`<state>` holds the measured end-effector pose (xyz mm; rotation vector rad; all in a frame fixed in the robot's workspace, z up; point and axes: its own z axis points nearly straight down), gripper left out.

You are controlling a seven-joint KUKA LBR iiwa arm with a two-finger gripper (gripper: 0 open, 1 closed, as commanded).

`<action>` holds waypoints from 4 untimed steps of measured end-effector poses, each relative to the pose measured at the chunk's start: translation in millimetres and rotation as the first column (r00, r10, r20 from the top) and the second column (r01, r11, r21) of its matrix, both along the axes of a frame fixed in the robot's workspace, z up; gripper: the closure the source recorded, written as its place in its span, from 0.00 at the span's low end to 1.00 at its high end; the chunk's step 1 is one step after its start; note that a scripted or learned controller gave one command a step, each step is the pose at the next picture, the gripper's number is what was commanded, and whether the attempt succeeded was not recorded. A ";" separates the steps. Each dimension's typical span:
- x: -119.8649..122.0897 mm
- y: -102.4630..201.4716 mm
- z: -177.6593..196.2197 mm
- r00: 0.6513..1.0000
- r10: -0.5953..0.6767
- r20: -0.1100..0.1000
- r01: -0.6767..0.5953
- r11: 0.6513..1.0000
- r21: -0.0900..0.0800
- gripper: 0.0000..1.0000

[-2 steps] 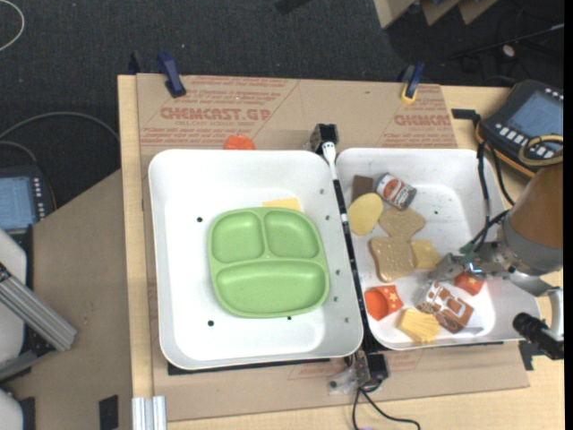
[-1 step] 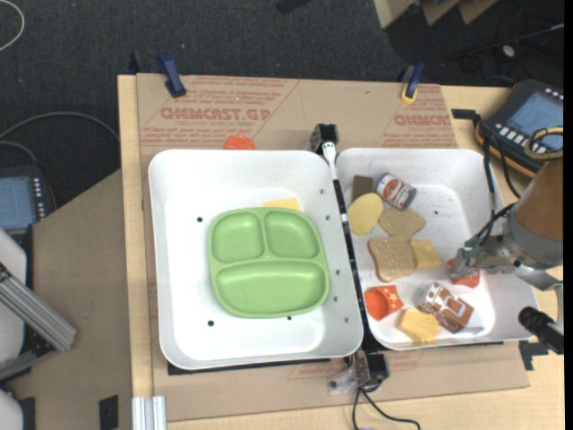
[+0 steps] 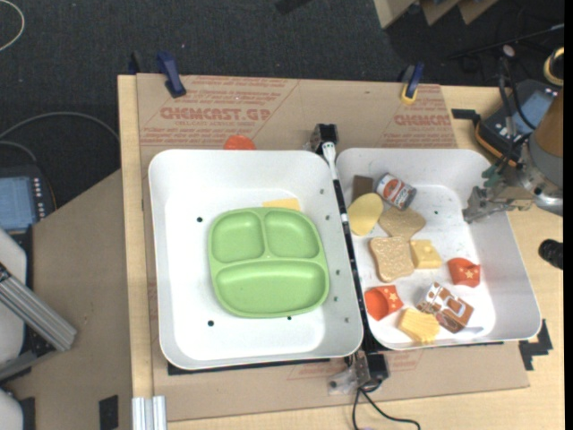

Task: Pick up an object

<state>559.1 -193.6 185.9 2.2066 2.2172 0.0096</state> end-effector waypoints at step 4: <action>-51.8 -0.8 -81.5 1.000 -0.005 0.017 0.006 1.000 -0.011 1.00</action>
